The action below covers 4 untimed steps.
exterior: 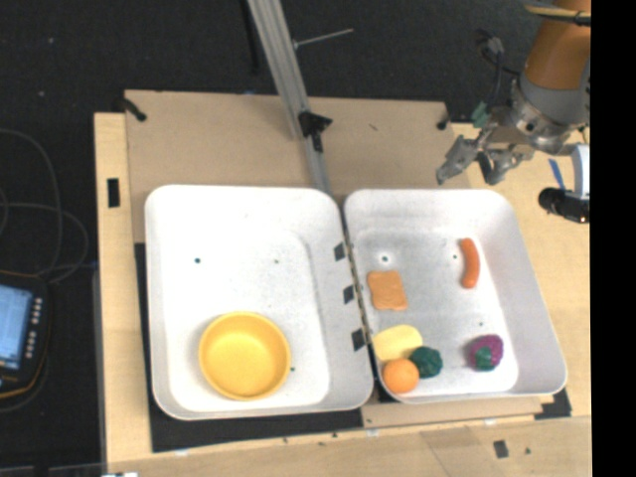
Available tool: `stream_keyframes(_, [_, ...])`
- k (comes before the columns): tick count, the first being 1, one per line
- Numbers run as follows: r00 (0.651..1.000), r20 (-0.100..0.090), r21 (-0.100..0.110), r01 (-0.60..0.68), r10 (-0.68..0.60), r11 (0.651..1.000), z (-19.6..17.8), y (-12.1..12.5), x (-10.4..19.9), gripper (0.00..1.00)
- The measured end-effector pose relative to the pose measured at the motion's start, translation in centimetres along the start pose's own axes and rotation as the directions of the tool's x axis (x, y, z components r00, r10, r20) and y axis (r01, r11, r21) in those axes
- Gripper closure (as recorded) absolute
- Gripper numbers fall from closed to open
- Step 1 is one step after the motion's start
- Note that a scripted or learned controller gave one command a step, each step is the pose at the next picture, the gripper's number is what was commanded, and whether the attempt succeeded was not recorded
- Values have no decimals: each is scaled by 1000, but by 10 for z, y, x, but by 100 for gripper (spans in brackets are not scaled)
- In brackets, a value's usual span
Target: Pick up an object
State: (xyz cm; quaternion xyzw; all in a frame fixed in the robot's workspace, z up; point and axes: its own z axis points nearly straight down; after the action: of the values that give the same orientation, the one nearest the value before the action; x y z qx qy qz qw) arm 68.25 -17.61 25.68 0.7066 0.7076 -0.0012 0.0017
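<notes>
My gripper (475,164) hangs open and empty over the right bin's (437,207) one-o'clock rim. The sausage (468,262) lies at six o'clock below; it may roll from my fingers.

The grey arm (558,43), orange-banded above the wrist, reaches in at the upper right of the frame, its gripper (475,165) angled down-left with fingers spread.

1. My arm (558,53) is grey with an orange band.
2. Both bins (248,227) are white (faintly speckled).
3. The bowl (244,355) is yellow.
4. The sausage (469,263) is orange-red, the ball (401,376) orange, the grapes (485,352) purple.
</notes>
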Motion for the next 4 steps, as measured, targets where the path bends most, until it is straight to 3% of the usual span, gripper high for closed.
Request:
stream_keyframes(2, [1000, -2, 5, 2, -2, 1000, 105, 2, 2, 0])
stream_keyframes(3, [1000, 1, -4, 3, -3, 1000, 89, 4, 1, 100])
stream_keyframes(4, [1000, -2, -8, 1, -1, 1000, 23, 4, -1, 100])
